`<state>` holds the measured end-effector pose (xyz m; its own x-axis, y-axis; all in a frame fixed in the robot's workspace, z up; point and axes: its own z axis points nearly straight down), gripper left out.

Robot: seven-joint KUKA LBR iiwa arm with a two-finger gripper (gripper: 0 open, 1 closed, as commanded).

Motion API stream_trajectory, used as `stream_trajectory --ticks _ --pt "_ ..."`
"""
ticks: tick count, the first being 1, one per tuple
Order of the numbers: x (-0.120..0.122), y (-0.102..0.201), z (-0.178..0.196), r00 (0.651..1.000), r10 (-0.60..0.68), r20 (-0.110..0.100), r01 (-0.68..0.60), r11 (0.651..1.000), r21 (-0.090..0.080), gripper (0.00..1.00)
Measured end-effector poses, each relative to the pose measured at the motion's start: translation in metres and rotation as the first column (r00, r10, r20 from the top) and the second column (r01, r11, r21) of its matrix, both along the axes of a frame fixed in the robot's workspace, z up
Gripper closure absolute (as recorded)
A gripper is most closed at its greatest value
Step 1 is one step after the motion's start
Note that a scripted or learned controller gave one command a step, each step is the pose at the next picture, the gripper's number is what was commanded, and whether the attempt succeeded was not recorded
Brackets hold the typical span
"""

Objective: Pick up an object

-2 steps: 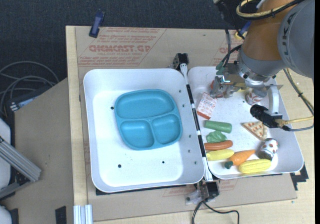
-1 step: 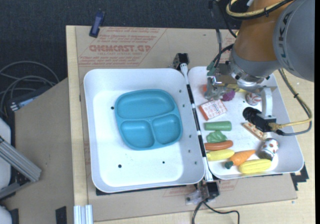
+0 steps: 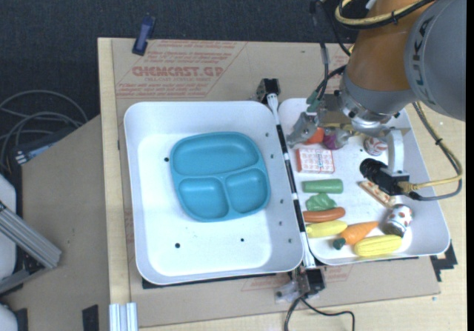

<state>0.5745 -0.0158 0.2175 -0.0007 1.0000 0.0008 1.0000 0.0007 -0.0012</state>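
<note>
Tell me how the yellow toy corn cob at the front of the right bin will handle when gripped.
The yellow toy corn cob looks rounded and elongated, so it may roll if nudged sideways. It looks like moulded plastic: probably stiff and light. It lies against the orange toy carrot, which could shift with it.

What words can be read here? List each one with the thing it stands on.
"CHEMCAST GP": red print, upside-down, on the brown cardboard sheet under the two white bins.
Smaller red lines beneath it: too blurred to read.
Pink-and-white printed card in the right bin: print too small to read.

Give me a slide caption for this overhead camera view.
Robot arm reaches over the right bin of toy food; a blue divided tray sits in the left bin.
</note>
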Motion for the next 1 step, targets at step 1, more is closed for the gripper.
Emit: stream_trajectory --ticks 1 --pt "0.0556 -0.0489 -0.0206 1.000 -0.001 0.003 0.001 1.000 -0.002 0.00"
